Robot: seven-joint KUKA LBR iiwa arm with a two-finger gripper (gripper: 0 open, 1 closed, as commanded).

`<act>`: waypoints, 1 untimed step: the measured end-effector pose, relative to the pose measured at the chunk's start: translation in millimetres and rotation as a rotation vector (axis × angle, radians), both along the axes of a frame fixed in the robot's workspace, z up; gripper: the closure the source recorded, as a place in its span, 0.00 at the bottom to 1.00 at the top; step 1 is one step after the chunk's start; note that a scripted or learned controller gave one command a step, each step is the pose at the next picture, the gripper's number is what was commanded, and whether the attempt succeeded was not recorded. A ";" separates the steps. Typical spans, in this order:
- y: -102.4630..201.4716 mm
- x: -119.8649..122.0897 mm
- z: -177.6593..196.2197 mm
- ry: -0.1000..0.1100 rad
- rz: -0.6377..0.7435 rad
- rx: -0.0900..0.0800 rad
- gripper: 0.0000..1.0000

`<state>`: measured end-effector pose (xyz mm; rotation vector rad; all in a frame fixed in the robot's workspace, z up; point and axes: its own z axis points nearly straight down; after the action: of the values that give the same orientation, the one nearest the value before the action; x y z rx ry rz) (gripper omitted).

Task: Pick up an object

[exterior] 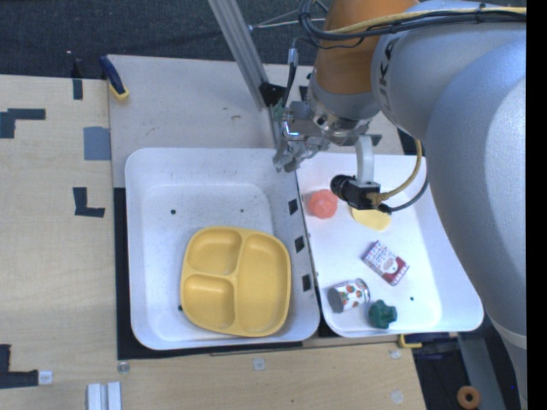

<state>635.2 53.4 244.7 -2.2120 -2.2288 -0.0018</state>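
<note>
My gripper (288,154) hangs over the far end of the wall between the two bins, under the orange band of the arm. Nothing is seen in its grasp. In the right bin (444,310) lie a salmon-pink round object (321,203), a yellow piece (372,219), a red and white packet (385,263), a small printed can (349,295) on its side and a green lump (382,314). The pink object is the closest, a little below and right of the gripper. A yellow divided plate (237,280) lies in the left bin (154,186).
The big grey arm covers the right bin's far right part. A slanted metal pole (239,41) rises behind the bins. A black fitting with a yellow cable (352,191) hangs from the arm just above the yellow piece. A blue and yellow clamp (114,77) sits at the bench's far left.
</note>
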 end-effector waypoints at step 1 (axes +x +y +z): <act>49.5 12.1 -22.9 0.003 -0.002 -0.002 1.00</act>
<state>647.3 102.9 221.8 -2.2135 -2.2263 0.0029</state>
